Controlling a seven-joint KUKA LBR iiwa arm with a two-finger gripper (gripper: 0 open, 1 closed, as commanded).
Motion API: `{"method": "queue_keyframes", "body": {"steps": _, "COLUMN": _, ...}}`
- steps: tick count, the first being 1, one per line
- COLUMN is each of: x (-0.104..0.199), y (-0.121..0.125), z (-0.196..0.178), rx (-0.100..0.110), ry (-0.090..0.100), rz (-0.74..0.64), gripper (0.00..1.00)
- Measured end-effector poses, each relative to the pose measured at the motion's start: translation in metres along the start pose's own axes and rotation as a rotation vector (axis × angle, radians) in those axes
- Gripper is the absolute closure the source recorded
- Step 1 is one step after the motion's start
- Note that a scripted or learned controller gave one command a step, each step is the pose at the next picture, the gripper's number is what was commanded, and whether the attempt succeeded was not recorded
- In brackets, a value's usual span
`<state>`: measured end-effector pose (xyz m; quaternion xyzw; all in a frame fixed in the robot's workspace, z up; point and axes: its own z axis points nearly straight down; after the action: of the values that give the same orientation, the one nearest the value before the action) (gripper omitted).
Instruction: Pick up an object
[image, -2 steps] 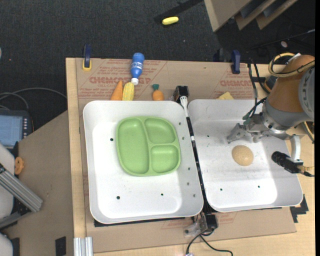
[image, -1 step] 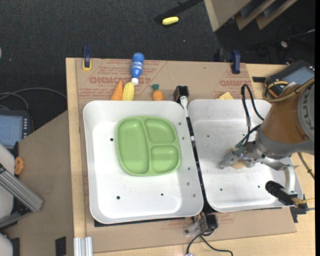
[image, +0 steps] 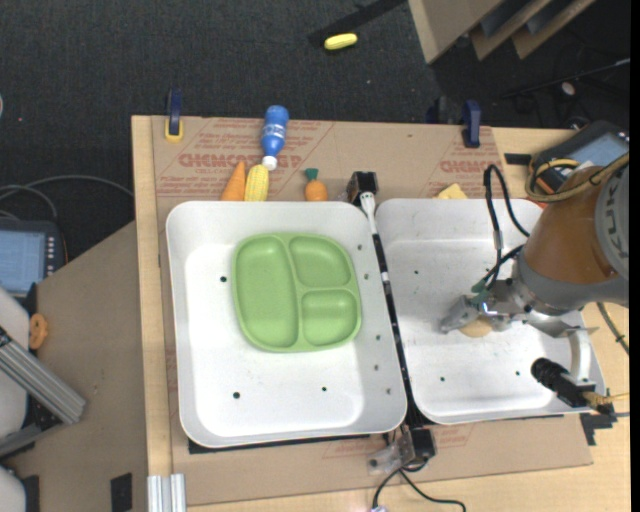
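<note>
- Your gripper (image: 466, 319) sits low in the right bin (image: 440, 395), at a small tan object (image: 478, 326) beside its fingertips; you cannot tell whether the jaws are spread or pinching.
- Confirm the object sits between the fingers before you lift, and rise straight up.
- Count: two white bins, one green divided plate (image: 296, 291) in the left bin (image: 205, 330), one tan object.

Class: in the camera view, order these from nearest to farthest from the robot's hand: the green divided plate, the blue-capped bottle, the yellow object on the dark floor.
Measured from the hand in the right bin:
1. Green divided plate, in the left bin beside it.
2. Blue-capped bottle, on the board behind the left bin.
3. Yellow object, on the dark floor beyond the bench.
</note>
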<state>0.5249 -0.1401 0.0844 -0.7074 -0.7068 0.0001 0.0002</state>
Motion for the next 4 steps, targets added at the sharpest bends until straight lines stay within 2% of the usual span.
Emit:
{"method": "queue_keyframes", "body": {"steps": 1, "x": 0.0, "y": 0.0, "z": -0.01, "rx": -0.003, "ry": -0.001, "rz": 0.001, "gripper": 1.0}}
{"method": "queue_keyframes", "body": {"steps": 2, "x": -0.079, "y": 0.009, "z": 0.0, "rx": -0.003, "ry": -0.007, "rz": 0.005, "gripper": 1.0}}
{"method": "queue_keyframes", "body": {"steps": 3, "x": -0.03, "y": 0.055, "z": -0.026, "rx": -0.008, "ry": -0.001, "rz": -0.007, "gripper": 1.0}}
{"method": "queue_keyframes", "body": {"steps": 4, "x": -0.087, "y": 0.05, "z": 0.001, "rx": -0.003, "ry": -0.004, "rz": 0.003, "gripper": 1.0}}
